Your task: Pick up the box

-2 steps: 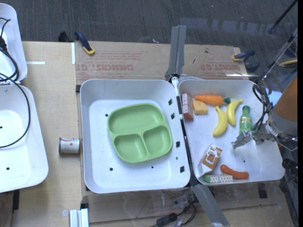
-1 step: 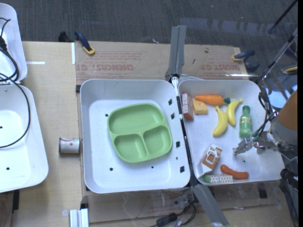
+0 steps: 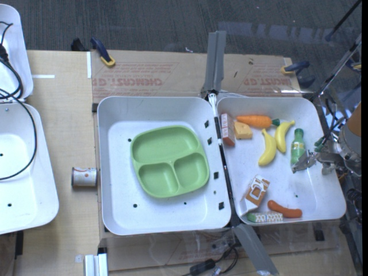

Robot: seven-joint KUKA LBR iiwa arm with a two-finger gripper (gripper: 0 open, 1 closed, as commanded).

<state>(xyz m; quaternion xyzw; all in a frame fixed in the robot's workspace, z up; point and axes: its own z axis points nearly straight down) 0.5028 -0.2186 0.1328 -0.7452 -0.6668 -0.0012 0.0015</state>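
One small orange-and-white cardboard box [image 3: 257, 191] lies untouched; metal end effector [image 3: 303, 161], grip unreadable, hovers up-right of it, needing to descend.

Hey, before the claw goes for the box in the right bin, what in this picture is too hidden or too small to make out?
- Claw: small and blurred at the right bin's edge; open or shut is unclear.
- Box: printing too small to read.
- Arm: mostly cut off by the picture's right edge.
- Flat packet: pressed against the bin's front wall, label illegible.
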